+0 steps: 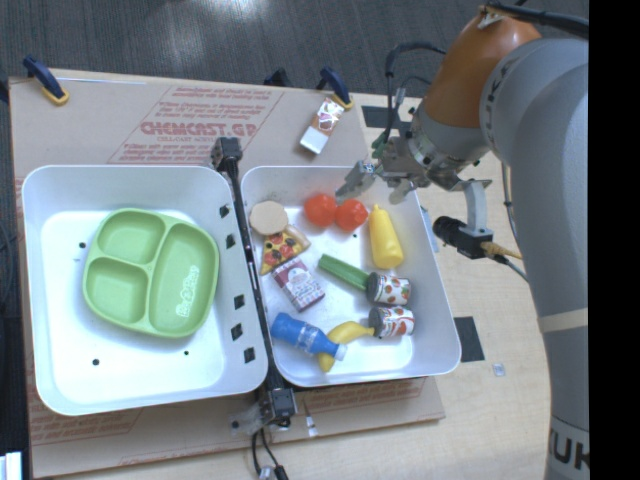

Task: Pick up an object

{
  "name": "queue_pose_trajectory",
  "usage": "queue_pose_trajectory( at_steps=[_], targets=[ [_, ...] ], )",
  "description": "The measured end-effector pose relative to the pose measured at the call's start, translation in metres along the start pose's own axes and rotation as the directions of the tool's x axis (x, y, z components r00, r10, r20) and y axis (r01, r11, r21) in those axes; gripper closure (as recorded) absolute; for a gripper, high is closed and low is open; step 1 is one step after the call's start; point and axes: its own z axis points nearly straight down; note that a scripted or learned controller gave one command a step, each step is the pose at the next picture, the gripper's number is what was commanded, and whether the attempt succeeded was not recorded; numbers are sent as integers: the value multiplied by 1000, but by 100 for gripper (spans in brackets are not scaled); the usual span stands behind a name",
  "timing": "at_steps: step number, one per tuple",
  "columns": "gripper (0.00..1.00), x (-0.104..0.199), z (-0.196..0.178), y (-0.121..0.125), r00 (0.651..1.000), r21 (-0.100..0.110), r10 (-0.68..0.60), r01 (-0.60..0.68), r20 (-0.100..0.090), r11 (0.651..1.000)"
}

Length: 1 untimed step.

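The gripper (pixel 380 181) hangs over the far edge of the right bin (pixel 440 308), near its far right corner, with the grey arm (pixel 540 118) and its orange band (pixel 480 53) reaching in from the right. Its two fingers stand apart, one tip toward the red items and the other toward the bin's right wall, and nothing sits between them.

The things to pick all lie in the right bin. Two red tomatoes (pixel 335 211) sit side by side just below the gripper, close to the far edge. A yellow bottle (pixel 385 238) lies beside them toward the right wall. By the left wall, next to the divider, are a round bun (pixel 268 217) and a pizza slice (pixel 282 250), touching each other. A small red box (pixel 300 285) lies in the middle, with a green stick (pixel 345 271) just right of it. Two small cans (pixel 392 290) (pixel 393 322) lie near the right wall, one nearer than the other. A blue bottle (pixel 300 334) and a banana (pixel 342 336) crowd the near edge, touching.

The objects are packed close, with little bare floor between them; the widest open patch is the bin's far left corner above the bun and the strip along the near right corner.

The left bin (pixel 40 268) holds a green divided plate (pixel 150 273) at its middle, with bare white floor all round it. A small carton (pixel 322 128) lies on the cardboard (pixel 120 108) beyond the bins.
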Motion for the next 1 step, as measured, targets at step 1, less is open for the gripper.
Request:
queue_pose_trajectory(
  at_steps=[1],
  targets=[
    [0, 28, 110, -5, 1000, -4, 0, 0, -2, 1000]
  ],
)
